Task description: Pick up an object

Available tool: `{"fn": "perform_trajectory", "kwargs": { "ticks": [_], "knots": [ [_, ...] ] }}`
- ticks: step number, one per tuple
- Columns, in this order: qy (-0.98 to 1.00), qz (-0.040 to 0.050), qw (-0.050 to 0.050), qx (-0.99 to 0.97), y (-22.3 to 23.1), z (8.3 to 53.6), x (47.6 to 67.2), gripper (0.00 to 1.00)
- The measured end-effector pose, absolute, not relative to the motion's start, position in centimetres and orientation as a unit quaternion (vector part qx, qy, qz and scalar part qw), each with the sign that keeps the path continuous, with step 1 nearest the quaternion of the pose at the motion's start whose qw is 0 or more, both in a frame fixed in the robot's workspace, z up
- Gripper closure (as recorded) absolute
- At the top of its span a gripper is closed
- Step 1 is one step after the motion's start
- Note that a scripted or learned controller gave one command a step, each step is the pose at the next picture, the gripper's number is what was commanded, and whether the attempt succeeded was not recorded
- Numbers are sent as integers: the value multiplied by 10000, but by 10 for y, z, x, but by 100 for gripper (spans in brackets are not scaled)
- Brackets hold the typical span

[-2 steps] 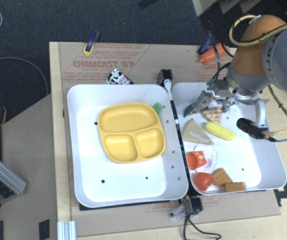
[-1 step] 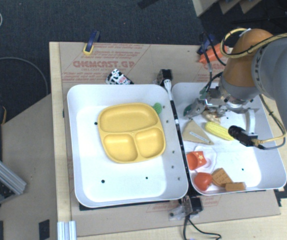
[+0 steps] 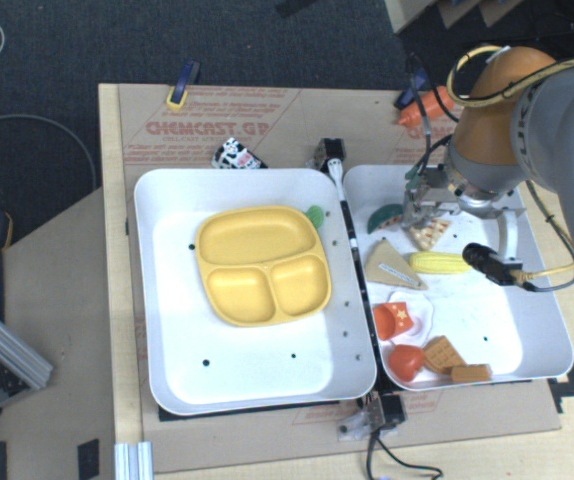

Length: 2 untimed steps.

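Hovering upper right of frame over right bin (image 3: pixel 552 340): hand (image 3: pixel 419 211), grip state unclear, lining up above waffle piece (image 3: pixel 429 233) beside corn (image 3: pixel 439 263).

The right bin (image 3: pixel 557 333) holds the loose toy food. A yellow corn cob (image 3: pixel 439 263) lies on its side near the middle, its left end touching a pale cheese wedge (image 3: pixel 391 265). Above them, toward the upper right of the frame, sit a dark green piece (image 3: pixel 383 215) and a small tan-and-white item (image 3: pixel 429 233), possibly a bread slice. Lower down lie a red pepper chunk (image 3: pixel 394 320), a red tomato (image 3: pixel 404 363) and two brown biscuit-like pieces (image 3: pixel 445 354).
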<state>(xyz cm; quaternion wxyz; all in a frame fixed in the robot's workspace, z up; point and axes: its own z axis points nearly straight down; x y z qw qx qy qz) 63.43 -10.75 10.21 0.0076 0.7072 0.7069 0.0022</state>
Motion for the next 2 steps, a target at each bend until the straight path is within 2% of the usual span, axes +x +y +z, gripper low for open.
{"fn": "perform_trajectory", "kwargs": {
  "ticks": [1, 2],
  "knots": [
    [7069, 12, 24, 7073, -115, 151, 631, 100],
    [7073, 19, 34, 7069, -119, 195, 634, 100]
  ]
}}
